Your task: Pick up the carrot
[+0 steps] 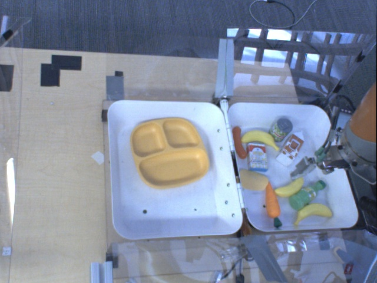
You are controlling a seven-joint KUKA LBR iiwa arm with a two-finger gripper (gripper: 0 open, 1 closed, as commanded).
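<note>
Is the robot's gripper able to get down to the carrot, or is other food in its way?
Probably yes. The carrot lies uncovered in the right bin, with nothing on top. The gripper hovers nearby, up and to the right. A banana sits close beside the carrot, so the gripper might bump it.

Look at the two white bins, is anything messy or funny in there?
Nothing looks spilled or broken. The right bin is just a jumble: the carrot, bananas, a can and small cartons lie close together at odd angles. The yellow tray sits alone in the left bin, slightly turned. The pincer hangs over the right bin.
</note>
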